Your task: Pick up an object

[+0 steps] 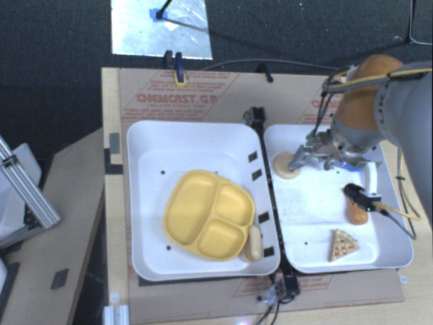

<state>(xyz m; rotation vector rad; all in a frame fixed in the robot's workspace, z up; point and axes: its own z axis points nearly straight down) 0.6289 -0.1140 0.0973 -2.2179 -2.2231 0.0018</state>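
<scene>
Disc (pixel 285 166) beside pincer (pixel 306 157), pizza slice (pixel 343 244) apart

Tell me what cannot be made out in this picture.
Camera view:
Gripper at the tan disc: its grip is too small and blurred to judge.
Orange item: too small to identify.
Beige item beside the yellow tray: too small to identify.
Arm: cut off by the right edge.

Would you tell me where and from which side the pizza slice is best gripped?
Probably from straight above, closing across the two straight sides of the pizza slice near its middle: it lies flat in the right bin, with bare floor all round.
</scene>
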